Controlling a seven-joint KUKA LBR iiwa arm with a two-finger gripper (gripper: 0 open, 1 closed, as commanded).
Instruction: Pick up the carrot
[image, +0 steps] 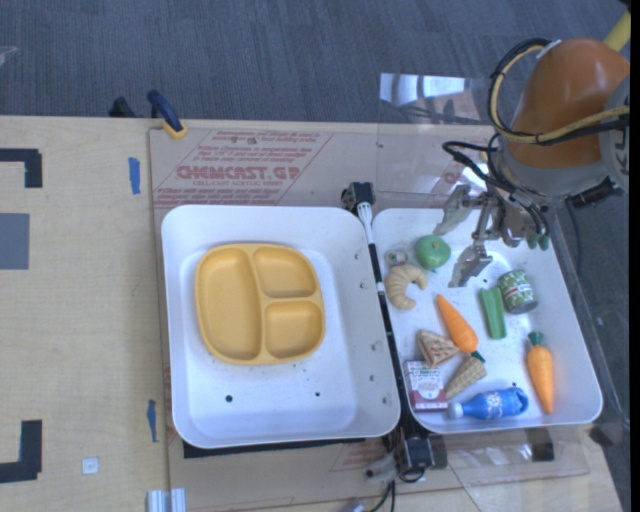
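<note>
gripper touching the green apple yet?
Apart. The camera view shows bare white bin floor between the gripper and the green apple; nothing sits between its open fingers.

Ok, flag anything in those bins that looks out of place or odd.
Two carrots lie in the right bin, so the target is ambiguous. Nothing looks spilled or damaged; the yellow tray sits flat in the left bin.

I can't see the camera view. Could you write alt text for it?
A robot arm's gripper hangs open over the right white bin, above toy food: two carrots, a green apple, a croissant, a blue bottle. The left white bin holds a yellow divided plate.
</note>
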